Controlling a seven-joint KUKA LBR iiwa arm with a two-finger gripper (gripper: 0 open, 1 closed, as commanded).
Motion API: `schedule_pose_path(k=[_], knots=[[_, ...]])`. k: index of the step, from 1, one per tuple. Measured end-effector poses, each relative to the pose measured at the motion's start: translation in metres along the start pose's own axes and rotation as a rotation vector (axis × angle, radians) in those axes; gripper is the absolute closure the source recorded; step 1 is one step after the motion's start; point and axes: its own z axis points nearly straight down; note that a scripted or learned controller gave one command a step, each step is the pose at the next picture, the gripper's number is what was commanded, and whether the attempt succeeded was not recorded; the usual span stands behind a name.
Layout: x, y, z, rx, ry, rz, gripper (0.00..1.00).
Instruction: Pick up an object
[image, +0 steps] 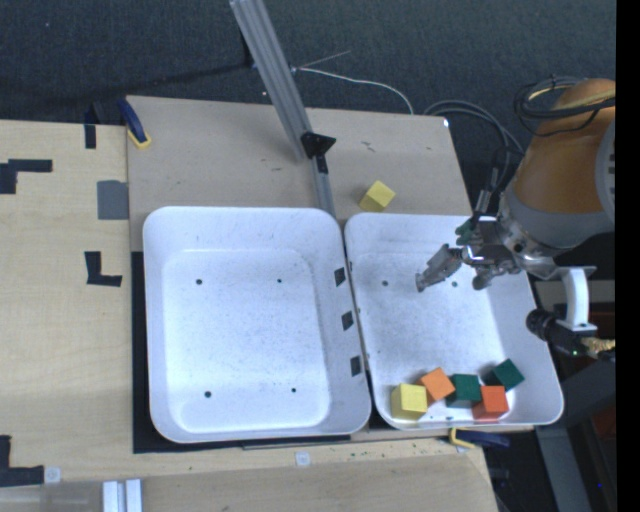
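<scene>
Several small blocks lie along the near edge of the right bin (400, 250): a yellow block (409, 400), an orange block (437, 383), a green block (466, 388), a red-orange block (493, 401) and a dark green block (508, 374). My gripper (452, 281) hangs over the bin's far middle, well away from the blocks. It is open, with nothing between its fingers.
The left bin (160, 300) adjoins the right one. A yellow cube (378, 195) sits on the bench just behind the right bin. A slanted metal bar (283, 85) runs down to the gap between the bins. Cables trail at the back right.
</scene>
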Motion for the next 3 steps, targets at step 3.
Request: schedule_pose_path(k=[3], knots=[[-0.035,0.14,-0.015,-0.002,-0.004,0.007,0.0]])
